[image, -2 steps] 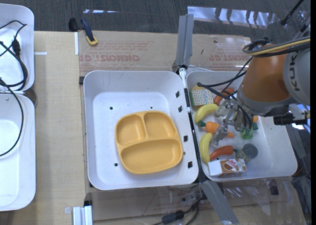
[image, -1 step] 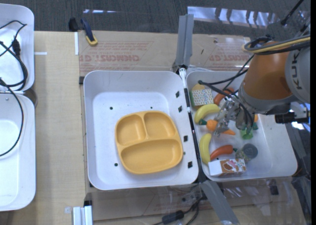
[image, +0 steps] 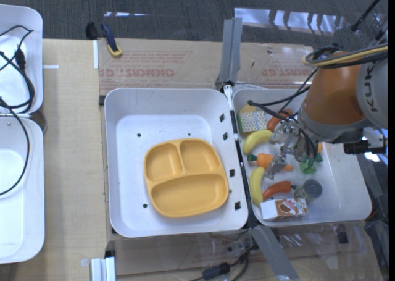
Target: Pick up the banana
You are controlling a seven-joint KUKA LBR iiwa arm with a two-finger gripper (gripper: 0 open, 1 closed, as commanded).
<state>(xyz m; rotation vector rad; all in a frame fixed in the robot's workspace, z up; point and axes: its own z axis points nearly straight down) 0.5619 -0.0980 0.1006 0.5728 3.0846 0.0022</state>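
Observation:
Two yellow bananas lie in the right bin (image: 345,209). One banana (image: 257,141) curves along the bin's left wall near the back. The other banana (image: 256,185) lies lower down, close to the front left corner. My gripper (image: 285,157) hangs over the middle of this bin, just right of the upper banana and above an orange carrot (image: 265,160). I see nothing held in it. The grey arm with its orange band (image: 333,100) covers the bin's back right part.
A yellow divided plate (image: 185,176) sits in the left bin (image: 123,150). The right bin also holds a cracker-like block (image: 252,119), a red-orange pepper (image: 276,189), a small box (image: 285,209), a green toy (image: 308,163) and a grey disc (image: 313,188).

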